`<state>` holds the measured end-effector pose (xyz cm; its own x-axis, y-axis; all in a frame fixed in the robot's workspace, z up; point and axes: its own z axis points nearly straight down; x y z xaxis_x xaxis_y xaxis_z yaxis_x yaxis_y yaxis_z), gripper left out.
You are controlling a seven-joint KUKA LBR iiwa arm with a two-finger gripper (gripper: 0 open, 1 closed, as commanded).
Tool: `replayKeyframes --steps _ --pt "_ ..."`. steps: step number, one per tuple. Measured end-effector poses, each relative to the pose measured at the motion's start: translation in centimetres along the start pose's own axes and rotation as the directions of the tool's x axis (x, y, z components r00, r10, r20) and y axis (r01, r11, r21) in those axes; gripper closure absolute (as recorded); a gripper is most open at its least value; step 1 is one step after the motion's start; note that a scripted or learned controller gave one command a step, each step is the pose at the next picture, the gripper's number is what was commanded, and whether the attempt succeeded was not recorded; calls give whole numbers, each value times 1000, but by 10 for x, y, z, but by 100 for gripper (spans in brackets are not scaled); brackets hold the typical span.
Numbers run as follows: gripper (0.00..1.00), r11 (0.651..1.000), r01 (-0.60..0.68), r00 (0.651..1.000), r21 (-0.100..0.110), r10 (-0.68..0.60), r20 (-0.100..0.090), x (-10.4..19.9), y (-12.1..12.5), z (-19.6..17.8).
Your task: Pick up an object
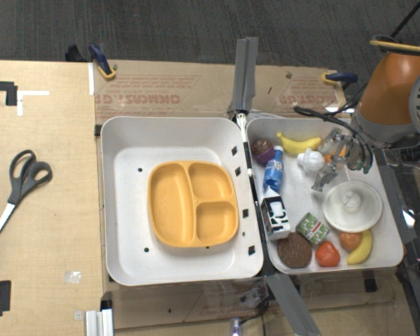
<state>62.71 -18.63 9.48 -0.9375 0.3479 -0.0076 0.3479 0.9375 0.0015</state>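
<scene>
The arm (395, 89) reaches in over the right bin (390, 257), its body cut off at the frame's edge. The gripper (329, 170) hangs above the bin's middle, just beside a white ball (310, 161); whether the fingers are wide or narrow cannot be told, since cables and glare muddle them. Behind the ball lies a banana (298, 143), long axis running across the bin (stem end unclear). In front of the gripper sits a white bowl (352, 205), partly masking what lies under it. A blue bottle (274, 171) lies lengthwise along the bin's left wall. The left bin (119, 208) holds a yellow divided plate (193, 204).
</scene>
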Motion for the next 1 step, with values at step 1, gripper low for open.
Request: replayKeyframes --steps 1 --pt "0 992 -123 992 1 123 -2 3 61 -26"
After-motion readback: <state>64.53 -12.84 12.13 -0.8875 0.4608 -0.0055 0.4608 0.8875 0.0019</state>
